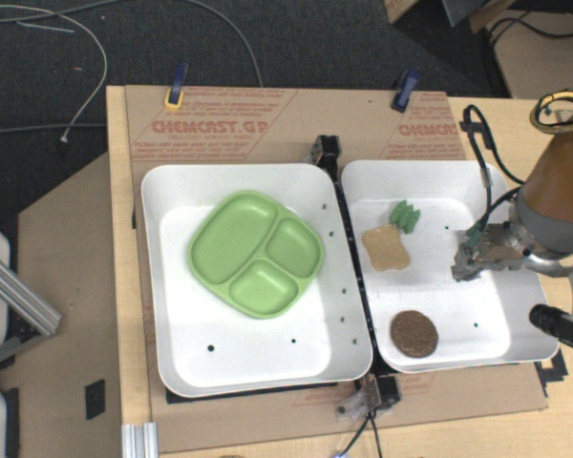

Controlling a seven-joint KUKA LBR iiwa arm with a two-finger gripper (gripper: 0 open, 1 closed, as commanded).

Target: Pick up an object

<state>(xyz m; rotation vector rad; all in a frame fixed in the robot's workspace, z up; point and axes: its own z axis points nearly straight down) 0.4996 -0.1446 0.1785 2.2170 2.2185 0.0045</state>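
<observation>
Arm over the right bin (430,175), nothing lifted.
The gripper (466,263) hangs right of the tan piece (386,248); finger state unreadable. Green piece (405,217) just above it, brown disc (413,333) below.

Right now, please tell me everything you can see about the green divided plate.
The green divided plate is pale lime green with a smooth, plastic-looking surface. It is a rounded square with three compartments: one large at its left, two smaller at its upper right and its bottom. It lies flat, turned at an angle, in the middle of the left bin, resting on the bin's floor. Nothing else touches it, and nothing lies in it.
</observation>
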